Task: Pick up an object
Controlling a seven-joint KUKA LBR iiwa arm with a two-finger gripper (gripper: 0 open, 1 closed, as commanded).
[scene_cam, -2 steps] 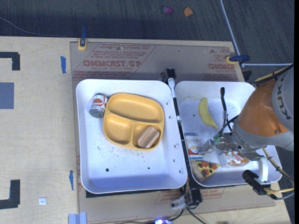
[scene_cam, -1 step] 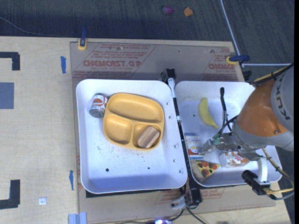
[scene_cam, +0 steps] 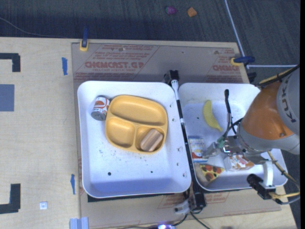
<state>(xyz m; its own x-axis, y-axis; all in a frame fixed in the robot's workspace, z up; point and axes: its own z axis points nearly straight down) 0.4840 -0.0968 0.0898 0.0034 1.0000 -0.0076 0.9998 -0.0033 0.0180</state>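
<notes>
arm (scene_cam: 271, 118) bent down from the right into the right bin (scene_cam: 190, 92), tool (scene_cam: 220, 147) state unclear, curved yellow banana (scene_cam: 210, 114) just above it, flat pizza slice (scene_cam: 209, 171) below.

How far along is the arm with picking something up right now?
Done: the gripper has reached low into the right bin, among a slice of pizza, a small packet and a banana. In hand: nothing visibly; I can't see any item between its fingers. Left: secure one item and lift it. The yellow tray and can in the left bin look untouched.
</notes>
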